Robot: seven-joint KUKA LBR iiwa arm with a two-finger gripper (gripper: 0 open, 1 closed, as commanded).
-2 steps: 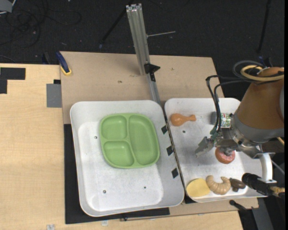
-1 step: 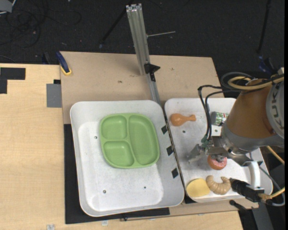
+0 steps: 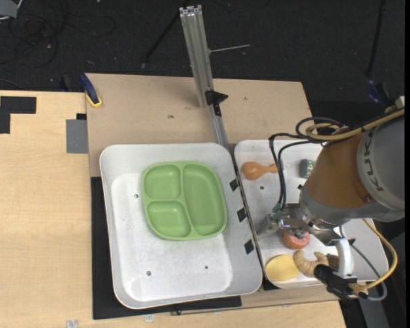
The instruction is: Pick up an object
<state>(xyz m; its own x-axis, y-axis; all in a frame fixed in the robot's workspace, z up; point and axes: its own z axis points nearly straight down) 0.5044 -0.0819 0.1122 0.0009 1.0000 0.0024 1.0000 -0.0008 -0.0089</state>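
Note:
In the right bin (image 3: 260,191) lie several small objects: an orange spoon-like piece (image 3: 255,171) at the back, a pink-red round object (image 3: 296,238) in the middle, a yellow round object (image 3: 281,268) at the front, and a tan curved piece (image 3: 305,258) beside it. A small green item (image 3: 305,165) sits near the back right. My gripper (image 3: 287,223) reaches down from the orange wrist band (image 3: 335,176) and hovers right over the pink-red object, its metal parts spread to the left of it. The arm hides much of the bin's right half.
The left bin (image 3: 123,251) holds a green divided tray (image 3: 184,200). A metal post (image 3: 198,53) rises behind the bins. Black clips (image 3: 240,214) line the wall between the bins. Cables (image 3: 314,132) loop over the arm; a black and yellow fitting (image 3: 338,282) hangs at the front right.

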